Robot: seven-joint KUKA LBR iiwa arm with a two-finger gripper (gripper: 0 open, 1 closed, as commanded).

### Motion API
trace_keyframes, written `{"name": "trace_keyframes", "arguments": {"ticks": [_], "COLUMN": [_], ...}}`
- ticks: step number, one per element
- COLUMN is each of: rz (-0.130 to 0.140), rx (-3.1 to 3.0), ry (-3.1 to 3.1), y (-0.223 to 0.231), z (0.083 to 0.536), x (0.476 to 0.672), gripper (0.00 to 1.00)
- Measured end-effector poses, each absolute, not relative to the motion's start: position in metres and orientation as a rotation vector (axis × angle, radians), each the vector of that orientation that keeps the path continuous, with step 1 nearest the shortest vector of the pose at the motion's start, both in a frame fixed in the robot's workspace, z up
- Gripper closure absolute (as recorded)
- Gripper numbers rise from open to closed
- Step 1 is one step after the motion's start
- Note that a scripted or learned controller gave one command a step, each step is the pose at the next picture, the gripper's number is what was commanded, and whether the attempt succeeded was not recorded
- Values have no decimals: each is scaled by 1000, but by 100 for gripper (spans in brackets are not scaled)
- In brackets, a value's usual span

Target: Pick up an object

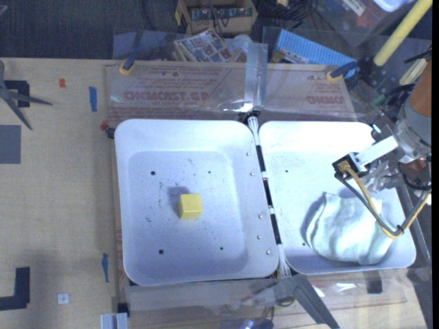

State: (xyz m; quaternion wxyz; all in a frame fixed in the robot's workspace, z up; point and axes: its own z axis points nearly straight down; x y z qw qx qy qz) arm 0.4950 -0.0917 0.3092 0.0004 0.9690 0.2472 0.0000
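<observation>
With our gripper [374, 184] over the right bin [295, 139], seemingly above the white cloth [343, 228], we should descend squarely onto its bunched middle; its grip state we cannot tell.

A small yellow foam cube [191, 205] sits flat near the middle of the left shallow white bin [137, 149]. A crumpled white cloth [343, 228] lies heaped in the right shallow white bin's [302, 142] near corner.
</observation>
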Motion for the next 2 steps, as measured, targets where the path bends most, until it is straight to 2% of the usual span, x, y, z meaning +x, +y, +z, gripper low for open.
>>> {"name": "trace_keyframes", "arguments": {"ticks": [2], "rz": [-3], "rx": [3044], "ry": [773], "y": [-93], "z": [328], "x": [496], "gripper": [100]}}
